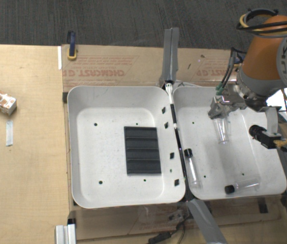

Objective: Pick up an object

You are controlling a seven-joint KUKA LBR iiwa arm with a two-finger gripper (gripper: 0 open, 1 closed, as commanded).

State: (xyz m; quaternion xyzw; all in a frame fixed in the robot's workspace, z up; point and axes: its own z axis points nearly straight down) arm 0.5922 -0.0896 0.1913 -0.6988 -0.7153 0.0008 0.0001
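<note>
Down at the near rim of the right bin (pixel 265 189), a clear tube with a black cap (pixel 242 186) lay flat. Another clear tube (pixel 190 169) rested by the divider. Left bin (pixel 77 136) held a black ridged block (pixel 142 150). Farther back, the gripper (pixel 222 131) hung over the right bin; whether it was clamped, I couldn't tell.

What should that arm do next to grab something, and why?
Probably lower straight down a little. The gripper hangs over the right bin, right above a clear tube-like object, so that is the nearest thing to try. The black ridged block lies in the left bin, much farther off.
</note>
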